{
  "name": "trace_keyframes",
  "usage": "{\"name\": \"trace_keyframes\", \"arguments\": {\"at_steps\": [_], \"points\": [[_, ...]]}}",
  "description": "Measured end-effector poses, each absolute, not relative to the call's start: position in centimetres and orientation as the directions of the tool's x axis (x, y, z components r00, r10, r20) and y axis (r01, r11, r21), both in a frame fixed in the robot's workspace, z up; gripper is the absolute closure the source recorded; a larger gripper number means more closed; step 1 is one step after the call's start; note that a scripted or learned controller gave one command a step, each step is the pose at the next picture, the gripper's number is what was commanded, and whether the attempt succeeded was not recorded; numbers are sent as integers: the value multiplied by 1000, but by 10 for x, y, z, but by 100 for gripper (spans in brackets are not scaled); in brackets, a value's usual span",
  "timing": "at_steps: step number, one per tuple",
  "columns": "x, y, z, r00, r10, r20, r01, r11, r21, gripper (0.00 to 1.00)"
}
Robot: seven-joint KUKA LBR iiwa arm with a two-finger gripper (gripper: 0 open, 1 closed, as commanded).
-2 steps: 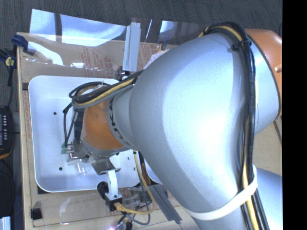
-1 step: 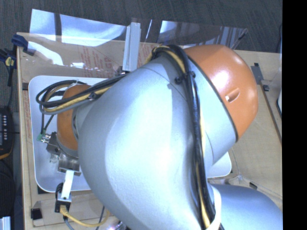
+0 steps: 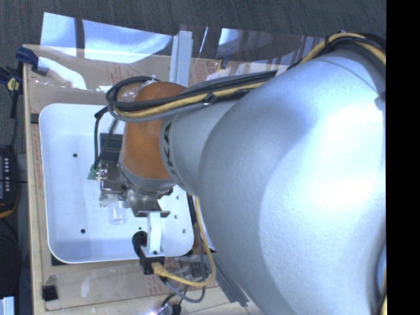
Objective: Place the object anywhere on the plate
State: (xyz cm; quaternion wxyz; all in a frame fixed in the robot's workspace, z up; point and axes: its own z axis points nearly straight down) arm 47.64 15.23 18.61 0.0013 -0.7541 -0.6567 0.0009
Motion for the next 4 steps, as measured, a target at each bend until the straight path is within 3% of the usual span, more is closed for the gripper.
{"name": "trace_keyframes", "arguments": {"at_steps": [1,2,3,4], "points": [[477,91,229,385,923,0,923,-385,-3,100],[474,123,121,774,633,-7,633,-774,-9,100],[476,136,199,589,808,0,808,-589,-4,100],[474,220,198,838,546,-5,546,-838,-3,100]]}}
